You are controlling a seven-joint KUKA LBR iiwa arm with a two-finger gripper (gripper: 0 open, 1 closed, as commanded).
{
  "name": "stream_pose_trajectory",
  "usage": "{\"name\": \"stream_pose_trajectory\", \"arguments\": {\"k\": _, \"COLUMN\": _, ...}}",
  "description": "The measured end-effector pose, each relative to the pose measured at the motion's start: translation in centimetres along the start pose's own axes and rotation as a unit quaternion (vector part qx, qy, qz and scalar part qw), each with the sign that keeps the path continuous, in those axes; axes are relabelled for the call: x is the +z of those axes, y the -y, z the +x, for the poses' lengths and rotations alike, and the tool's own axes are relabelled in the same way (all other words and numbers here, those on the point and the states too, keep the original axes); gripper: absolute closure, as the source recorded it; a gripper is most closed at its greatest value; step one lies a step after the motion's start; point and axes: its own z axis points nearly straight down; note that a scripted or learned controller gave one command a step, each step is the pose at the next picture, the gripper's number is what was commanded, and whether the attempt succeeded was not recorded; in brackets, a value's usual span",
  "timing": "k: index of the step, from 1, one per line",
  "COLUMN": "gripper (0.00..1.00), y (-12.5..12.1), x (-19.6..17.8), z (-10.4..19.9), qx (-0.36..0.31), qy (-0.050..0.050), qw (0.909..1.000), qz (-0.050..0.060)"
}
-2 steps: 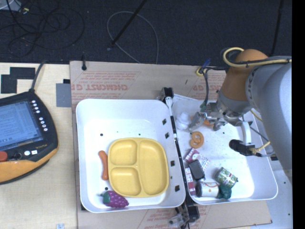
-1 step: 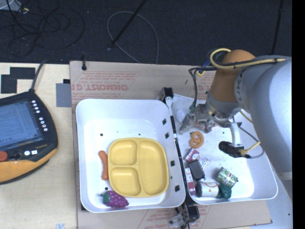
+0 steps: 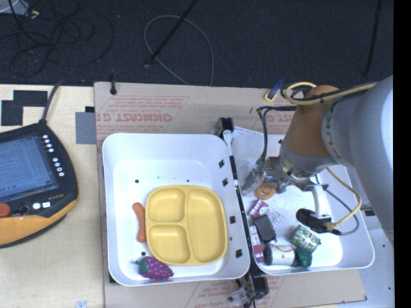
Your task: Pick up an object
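Claw-wise, the gripper (image 3: 266,183) hangs low over the near-left part of the right bin (image 3: 359,255), right at a small orange-brown ring-shaped object (image 3: 264,190), but the wrist hides whether it is released, clenched or grasping anything, so I cannot tell. By my judgement this is the grasp step: the ring lies just beneath the tool, with a black block (image 3: 264,227) and a green can (image 3: 304,237) nearer the camera. Next comes a firm closure, then a straight lift.
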Motion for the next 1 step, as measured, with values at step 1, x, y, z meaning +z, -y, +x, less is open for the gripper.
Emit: {"name": "stream_pose_trajectory", "arguments": {"k": 1, "gripper": 1.0, "y": -0.06, "x": -1.04, "z": -0.09, "qx": 0.001, "qy": -0.001, "qw": 1.0, "qz": 0.0}}
